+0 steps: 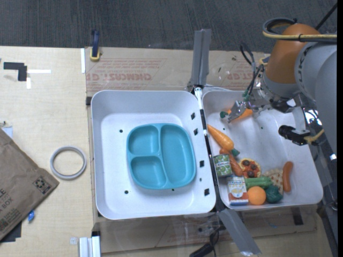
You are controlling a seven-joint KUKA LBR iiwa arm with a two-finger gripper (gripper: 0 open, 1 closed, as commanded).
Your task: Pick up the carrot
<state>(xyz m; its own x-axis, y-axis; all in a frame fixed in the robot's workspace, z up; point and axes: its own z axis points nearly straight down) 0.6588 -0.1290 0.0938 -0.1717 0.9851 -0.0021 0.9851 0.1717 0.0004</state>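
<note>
My gripper (231, 114) hangs over the back left of the right bin (300, 197), reached in from the right. A small orange carrot piece (244, 112) shows between its grey fingers, which are shut on it. A longer carrot (221, 137) with a green top lies along the right bin's left wall, in front of the gripper and apart from it. Another small carrot (236, 166) rests among the food at the front of that bin.
The right bin's front holds a green can (222, 165), a pizza slice (250, 167), a juice box (237, 190), an orange (257, 195), broccoli (274, 194) and a sausage (287, 175). A teal divided plate (161, 155) fills the left bin. A tape ring (68, 161) lies on the bench.
</note>
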